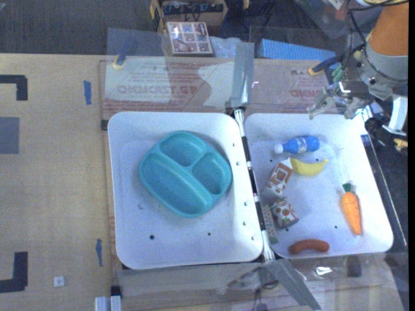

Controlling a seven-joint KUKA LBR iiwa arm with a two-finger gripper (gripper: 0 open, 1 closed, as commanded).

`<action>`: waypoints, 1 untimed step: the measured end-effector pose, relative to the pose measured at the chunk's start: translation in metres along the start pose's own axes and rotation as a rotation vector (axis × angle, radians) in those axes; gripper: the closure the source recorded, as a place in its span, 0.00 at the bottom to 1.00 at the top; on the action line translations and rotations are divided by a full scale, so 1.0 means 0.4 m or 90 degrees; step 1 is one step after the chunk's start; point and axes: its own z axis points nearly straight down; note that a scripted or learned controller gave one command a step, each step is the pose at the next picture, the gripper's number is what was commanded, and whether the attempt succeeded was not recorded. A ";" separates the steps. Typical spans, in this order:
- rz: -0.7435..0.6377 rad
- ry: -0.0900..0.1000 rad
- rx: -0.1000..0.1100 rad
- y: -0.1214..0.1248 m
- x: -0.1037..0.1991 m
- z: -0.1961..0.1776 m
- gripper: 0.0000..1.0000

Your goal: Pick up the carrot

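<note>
carrot [351,211] is lying in the right bin [376,167], near its right wall, green top pointing away from the camera, w/ the sausage [308,245] just below-left of it & the banana [308,166] and blue bottle [299,145] up-left. gripper [336,99] hangs over the bin's far edge, well apart from the carrot, nothing in it. jaws look spread apart. left bin [130,225] has the teal divided plate [186,172].

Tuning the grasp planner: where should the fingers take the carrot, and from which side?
Probably straight down onto the carrot, across its thick orange middle. It lies flat and long, green top toward the bin's far side, with bare floor on both sides for the fingers.
</note>
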 end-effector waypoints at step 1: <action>-0.071 0.000 0.000 -0.136 -0.094 0.122 0.00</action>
